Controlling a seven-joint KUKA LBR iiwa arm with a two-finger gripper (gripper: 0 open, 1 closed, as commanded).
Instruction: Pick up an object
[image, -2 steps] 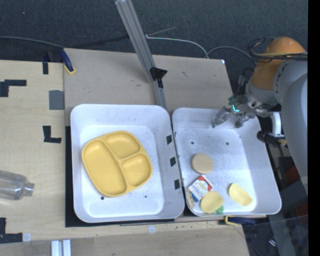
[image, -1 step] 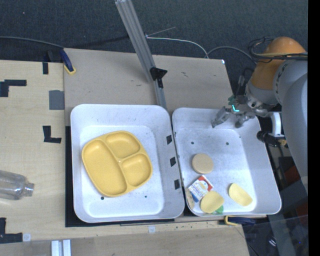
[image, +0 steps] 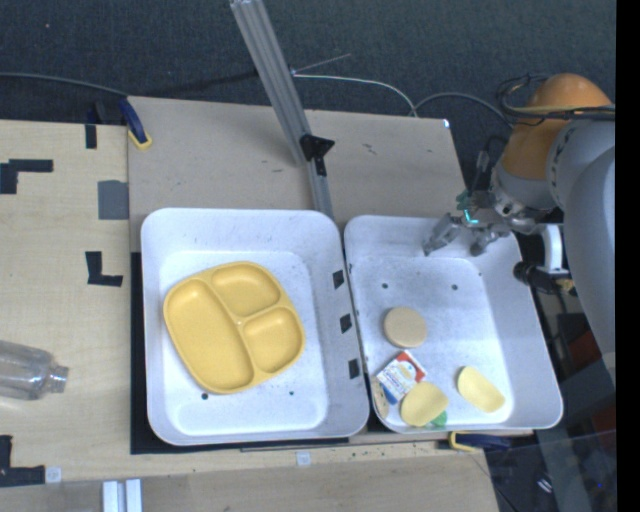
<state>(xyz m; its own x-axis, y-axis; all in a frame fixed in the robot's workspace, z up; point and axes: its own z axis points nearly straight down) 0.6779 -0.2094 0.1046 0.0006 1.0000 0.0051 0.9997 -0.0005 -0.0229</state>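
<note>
The right white bin (image: 520, 330) holds a round tan disc (image: 405, 326), a small red and white packet (image: 397, 378), and two yellow lumps, one by the packet (image: 423, 404) and one nearer the right wall (image: 480, 389). My gripper (image: 457, 243) hangs over the far edge of this bin, well behind the disc. Its two fingers are spread open with nothing between them. The left white bin (image: 170, 230) holds a yellow divided plate (image: 233, 325).
A slanted metal pole (image: 275, 80) crosses the bench behind the bins. A clear plastic bottle (image: 25, 372) lies on the table at the far left. A blue clamp (image: 135, 124) sits at the back left, and cables trail behind the right bin.
</note>
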